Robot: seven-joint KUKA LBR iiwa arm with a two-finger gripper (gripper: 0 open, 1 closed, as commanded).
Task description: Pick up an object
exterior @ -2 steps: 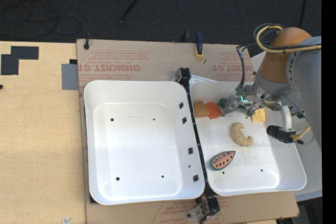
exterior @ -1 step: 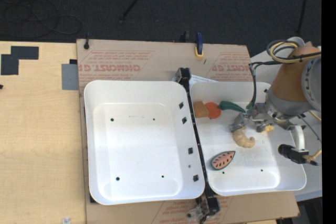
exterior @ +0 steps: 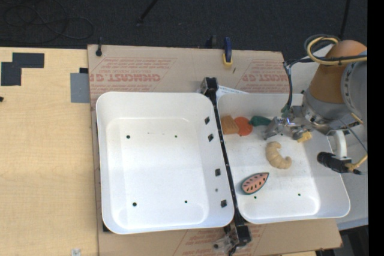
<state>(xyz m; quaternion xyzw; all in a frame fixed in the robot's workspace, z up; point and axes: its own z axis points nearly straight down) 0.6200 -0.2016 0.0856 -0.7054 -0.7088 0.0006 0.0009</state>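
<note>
Scanning the right bin (exterior: 327, 204) — the croissant (exterior: 278, 155) curls just nearer than my gripper (exterior: 284, 126), long axis running near-right; I can't tell its state. The arm (exterior: 336, 84) looms farther right — a short drop, I judge.

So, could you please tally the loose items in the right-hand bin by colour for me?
Tan or beige: 2, the croissant-shaped piece and the tan block
Orange: 1, the orange piece
Green: 1, the green piece
Red and green: 1, the watermelon slice
Total: 5
</note>
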